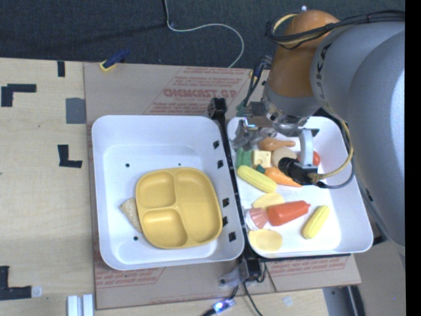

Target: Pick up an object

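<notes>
Single fixed camera above bench, slanted down over both bins (105,176).

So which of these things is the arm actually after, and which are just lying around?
Belonging to the job:
gripper
toy foods in the right bin: corn cob, carrot, red pepper, small corn

Lying about:
yellow divided plate in the left bin
white cable

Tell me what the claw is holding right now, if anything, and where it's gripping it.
It cannot be told. The claw hangs low over the toy food in the right bin, but the wrist hides its tip.
</notes>
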Motion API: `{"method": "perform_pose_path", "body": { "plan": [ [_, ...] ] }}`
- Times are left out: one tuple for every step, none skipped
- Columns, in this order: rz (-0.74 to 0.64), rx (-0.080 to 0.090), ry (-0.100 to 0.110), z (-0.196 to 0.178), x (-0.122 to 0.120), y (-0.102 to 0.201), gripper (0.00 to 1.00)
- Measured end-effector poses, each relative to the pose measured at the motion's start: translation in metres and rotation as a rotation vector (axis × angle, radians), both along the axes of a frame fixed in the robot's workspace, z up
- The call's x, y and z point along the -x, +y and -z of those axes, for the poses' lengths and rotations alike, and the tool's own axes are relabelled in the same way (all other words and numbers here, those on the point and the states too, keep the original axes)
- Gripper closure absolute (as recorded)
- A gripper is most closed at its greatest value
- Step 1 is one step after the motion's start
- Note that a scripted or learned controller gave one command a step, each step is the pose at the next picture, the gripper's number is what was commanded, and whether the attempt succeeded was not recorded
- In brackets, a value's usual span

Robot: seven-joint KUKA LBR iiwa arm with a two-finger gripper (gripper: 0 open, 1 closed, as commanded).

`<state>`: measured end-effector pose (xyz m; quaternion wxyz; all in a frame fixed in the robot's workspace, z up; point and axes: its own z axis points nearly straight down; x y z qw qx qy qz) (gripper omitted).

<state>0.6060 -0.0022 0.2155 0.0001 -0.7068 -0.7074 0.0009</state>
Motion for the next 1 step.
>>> {"method": "perform_pose_path", "body": {
  "plan": [
    [0.0,0.0,0.001,0.0013,0.0049,0.0064,1.0]
  ]
}}
